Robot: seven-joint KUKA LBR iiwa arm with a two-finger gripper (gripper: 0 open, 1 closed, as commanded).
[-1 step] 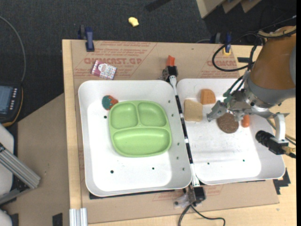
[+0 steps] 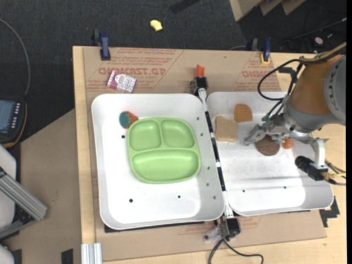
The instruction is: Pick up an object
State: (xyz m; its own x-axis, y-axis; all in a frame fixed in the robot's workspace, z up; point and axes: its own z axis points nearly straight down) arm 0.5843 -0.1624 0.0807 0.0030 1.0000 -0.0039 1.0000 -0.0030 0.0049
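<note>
1. In the camera view, the gripper (image 2: 268,138) is low in the right bin (image 2: 275,199), near the bin's top half.
2. The arm (image 2: 319,95) comes in from the right side. It is grey with an orange band.
3. A round brown object (image 2: 268,147) lies right under the gripper, touching or almost touching it. I cannot tell if the gripper is clamped on it or just over it.
4. A small orange-red thing (image 2: 287,143) sits just to the right of the gripper.
5. A tan block (image 2: 226,129) lies to the left of the gripper, close to the bin's left wall.
6. An orange-brown piece (image 2: 243,113) lies up and to the left of the gripper, just beside the tan block.
7. Far to the left of the gripper is the left bin (image 2: 118,199). A green tray (image 2: 163,150) with three parts rests in it.
8. A small red and green ball (image 2: 128,119) sits at the tray's top left corner, touching or nearly touching it.
9. A small pink packet (image 2: 121,81) lies on the bench (image 2: 165,65), above the left bin.
10. A yellow bit (image 2: 156,25) lies on the dark floor past the bench, far up and left of the gripper.
</note>
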